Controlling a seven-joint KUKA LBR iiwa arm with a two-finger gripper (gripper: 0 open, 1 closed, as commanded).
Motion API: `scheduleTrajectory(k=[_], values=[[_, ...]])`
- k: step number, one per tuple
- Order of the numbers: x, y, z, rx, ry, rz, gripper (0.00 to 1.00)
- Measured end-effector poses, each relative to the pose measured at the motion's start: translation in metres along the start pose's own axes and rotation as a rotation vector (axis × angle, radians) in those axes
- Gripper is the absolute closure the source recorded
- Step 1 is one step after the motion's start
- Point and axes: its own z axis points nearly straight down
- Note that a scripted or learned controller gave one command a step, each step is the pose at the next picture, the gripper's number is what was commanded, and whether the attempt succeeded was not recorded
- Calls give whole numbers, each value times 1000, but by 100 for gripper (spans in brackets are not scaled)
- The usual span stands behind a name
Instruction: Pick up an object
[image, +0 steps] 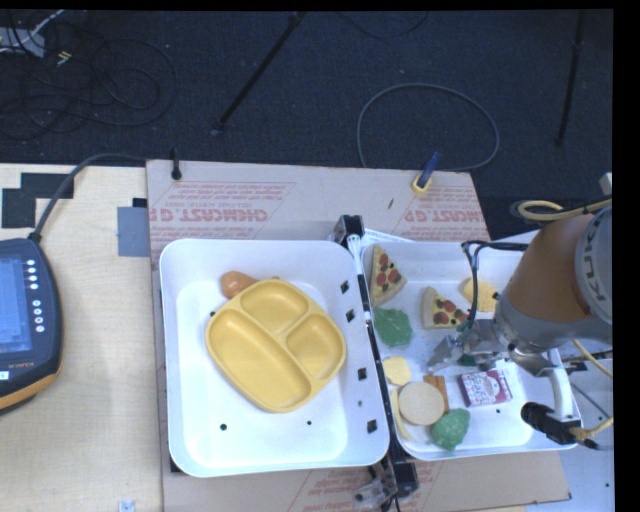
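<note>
My gripper (452, 354) hangs low in the right bin (500, 448), open, with nothing visible between its fingers. It sits just below a pizza slice (440, 308) and left of a red and white packet (484, 387). Around it lie a second pizza slice (385, 272), a green leafy piece (392, 326), a small yellow disc (397, 371), a pale round cookie (420, 403), another green piece (451, 428) and a yellow item (481, 294) partly hidden by the arm. A thin orange stick (436, 384) lies below the fingertips.
The left bin (180, 400) holds a yellow divided plate (275, 343) with an orange object (237, 282) behind it. A raised divider (362, 330) separates the bins. A control pendant (25, 320) lies on the bench at far left.
</note>
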Motion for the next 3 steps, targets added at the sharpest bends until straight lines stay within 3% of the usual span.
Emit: scheduleTrajectory(k=[1, 2, 3], values=[[11, 72, 0, -9, -4, -7, 0], [2, 116, -1, -8, -5, -7, 0], [-7, 115, -1, -4, -3, -5, 0]])
